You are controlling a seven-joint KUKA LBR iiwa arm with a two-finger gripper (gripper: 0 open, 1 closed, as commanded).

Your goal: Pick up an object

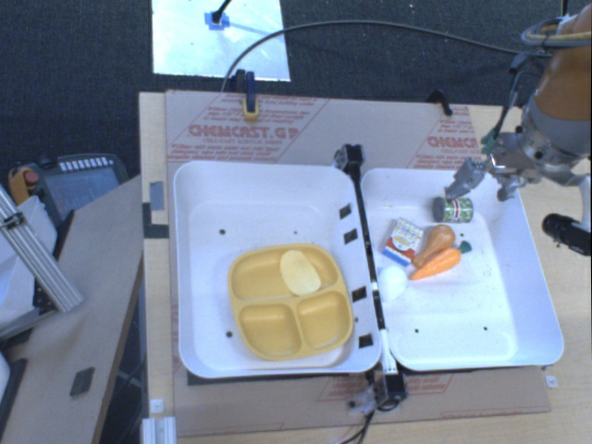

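Camera view: gripper [481, 178] hangs over right bin [527, 340], fingers spread, gripping nothing, near small can [455, 210] lying on side. Carrot [435, 264], carton [403, 241] clustered beside; can likely easiest target, outermost.

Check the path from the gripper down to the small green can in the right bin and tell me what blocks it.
Nothing visible blocks it. The gripper hangs just above the green can, which lies apart from the small carton and carrot below-left of it.
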